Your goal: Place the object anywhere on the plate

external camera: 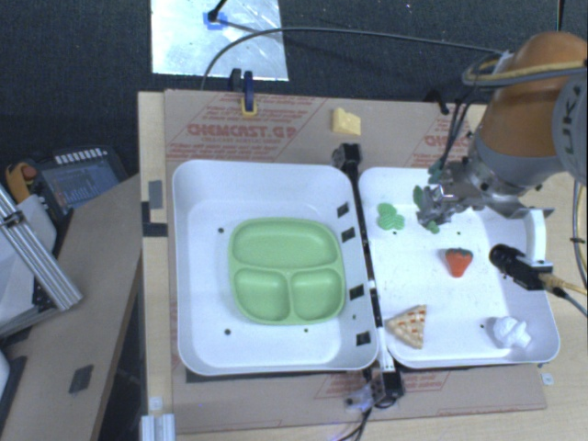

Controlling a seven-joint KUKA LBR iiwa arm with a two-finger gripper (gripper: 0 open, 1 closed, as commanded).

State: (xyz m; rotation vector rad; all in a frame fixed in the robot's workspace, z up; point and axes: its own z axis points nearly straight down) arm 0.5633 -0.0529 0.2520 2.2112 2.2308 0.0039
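A yellow block [346, 121] and blue clamp [246, 87] rest behind the 2 bins [197, 338].

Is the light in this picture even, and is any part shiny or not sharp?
Camera view: the light is soft and even, and both bins read clearly. The silver sheet behind the bench glares brightly. The green plate casts almost no shadow. The tool and the green object beside it look slightly blurred, so fine detail there is lost.

Green three-compartment plate [283, 272] in left bin [197, 274]. Right bin [542, 333] holds green toy [390, 216], strawberry [458, 262], pizza slice [408, 325], white crumpled object [508, 331]. Gripper [430, 211] over right bin, near green toy.
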